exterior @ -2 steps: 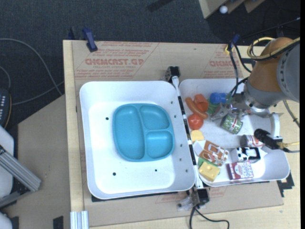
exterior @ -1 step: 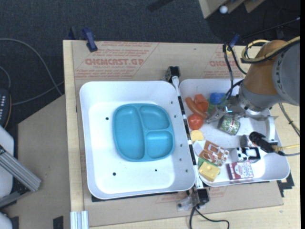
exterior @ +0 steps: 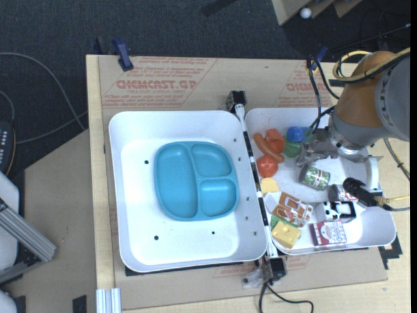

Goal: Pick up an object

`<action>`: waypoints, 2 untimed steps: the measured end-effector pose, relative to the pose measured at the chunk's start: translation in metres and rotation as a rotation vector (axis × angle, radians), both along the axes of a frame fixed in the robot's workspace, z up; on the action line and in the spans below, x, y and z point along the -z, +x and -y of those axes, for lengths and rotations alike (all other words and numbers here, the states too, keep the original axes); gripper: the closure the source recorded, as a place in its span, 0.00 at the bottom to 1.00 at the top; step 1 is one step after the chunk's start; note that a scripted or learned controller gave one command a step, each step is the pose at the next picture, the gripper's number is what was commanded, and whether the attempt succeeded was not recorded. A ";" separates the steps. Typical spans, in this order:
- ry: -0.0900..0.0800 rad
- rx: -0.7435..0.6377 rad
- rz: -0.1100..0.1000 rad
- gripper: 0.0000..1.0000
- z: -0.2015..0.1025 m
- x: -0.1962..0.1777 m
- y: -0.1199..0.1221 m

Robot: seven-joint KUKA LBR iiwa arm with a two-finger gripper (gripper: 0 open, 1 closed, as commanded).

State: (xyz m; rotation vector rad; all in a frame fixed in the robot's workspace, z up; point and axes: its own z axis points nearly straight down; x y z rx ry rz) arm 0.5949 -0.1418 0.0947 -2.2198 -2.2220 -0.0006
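The gripper (exterior: 317,156) hangs low over the right bin (exterior: 381,230), just above a small green-labelled can (exterior: 315,177) lying on its side; I cannot tell how the gripper is set. The can sits mid-bin among toy foods and little cartons. The left bin (exterior: 127,194) holds a blue divided plate (exterior: 195,178). Both rest on a pale wooden tabletop (exterior: 163,83) over dark carpet.
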 end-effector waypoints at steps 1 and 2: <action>0.000 0.000 0.000 0.00 0.000 0.000 0.000; 0.000 0.001 -0.002 0.00 -0.012 0.010 -0.021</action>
